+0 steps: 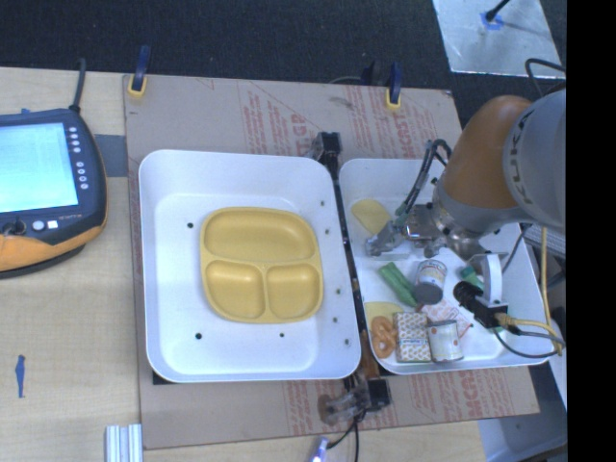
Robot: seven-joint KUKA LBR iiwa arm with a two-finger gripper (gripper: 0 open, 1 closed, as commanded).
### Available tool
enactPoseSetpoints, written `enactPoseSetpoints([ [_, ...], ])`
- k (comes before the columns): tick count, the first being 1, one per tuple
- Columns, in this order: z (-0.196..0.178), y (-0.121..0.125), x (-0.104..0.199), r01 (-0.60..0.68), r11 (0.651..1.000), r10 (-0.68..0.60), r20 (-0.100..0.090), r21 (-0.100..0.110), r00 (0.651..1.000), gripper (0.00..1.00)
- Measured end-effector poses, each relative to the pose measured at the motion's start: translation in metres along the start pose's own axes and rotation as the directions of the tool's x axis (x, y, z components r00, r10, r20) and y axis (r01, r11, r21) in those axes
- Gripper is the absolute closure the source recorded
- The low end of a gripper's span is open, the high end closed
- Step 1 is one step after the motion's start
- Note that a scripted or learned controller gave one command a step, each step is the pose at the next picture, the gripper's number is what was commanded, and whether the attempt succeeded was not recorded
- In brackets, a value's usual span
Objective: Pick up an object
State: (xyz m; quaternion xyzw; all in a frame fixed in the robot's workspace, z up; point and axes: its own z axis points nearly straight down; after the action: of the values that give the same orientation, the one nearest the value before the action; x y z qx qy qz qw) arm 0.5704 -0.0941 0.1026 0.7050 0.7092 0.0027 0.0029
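Observation:
My gripper is low inside the right bin, near that bin's left wall. It lies just below a pale yellow piece and just above a green stick-shaped object. A small round jar sits right of the green object. At the bin's front lie a pretzel-like ring, a printed packet and a small white cup. I see nothing held in the gripper.
The left bin holds a yellow divided plate. A handheld control pendant lies at the far left of the bench. The arm's grey body with its orange band covers the right bin's far right part.

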Motion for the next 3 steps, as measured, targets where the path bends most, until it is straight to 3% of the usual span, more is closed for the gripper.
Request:
enactPoseSetpoints([
  [1,0.011,-0.036,-0.013,-0.001,1.0,0.001,0.0,0.012,1.0,0.0],
  [3,0.011,-0.057,-0.002,0.0,1.0,0.0,0.0,0.012,1.0,0.0],
])
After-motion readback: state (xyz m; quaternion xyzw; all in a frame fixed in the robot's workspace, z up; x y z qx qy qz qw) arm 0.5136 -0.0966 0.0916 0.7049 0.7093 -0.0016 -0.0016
